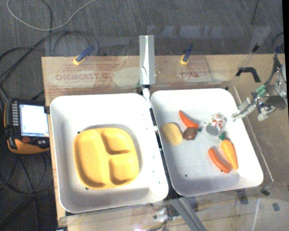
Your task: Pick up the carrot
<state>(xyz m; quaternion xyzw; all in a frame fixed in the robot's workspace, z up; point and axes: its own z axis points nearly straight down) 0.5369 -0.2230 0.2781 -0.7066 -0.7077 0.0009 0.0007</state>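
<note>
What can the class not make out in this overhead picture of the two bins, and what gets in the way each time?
1. Hand: in the camera view it sits small and blurred at the right bin's edge, so its grip state is unreadable.
2. Arm: cut off by the picture's right side.
3. Small can-like item: too small and blurred to identify.
4. Carrot: lies against an orange piece; whether they overlap is unclear.
5. Yellow tray: compartment depth unclear from above.

Carrot (229, 153): smooth plastic, slight gloss. Bins (64, 156): matt white plastic. Yellow tray (108, 156): smooth plastic, soft sheen. Desk (107, 73): matt brown board. Floor (128, 16): rough grey carpet.
</note>
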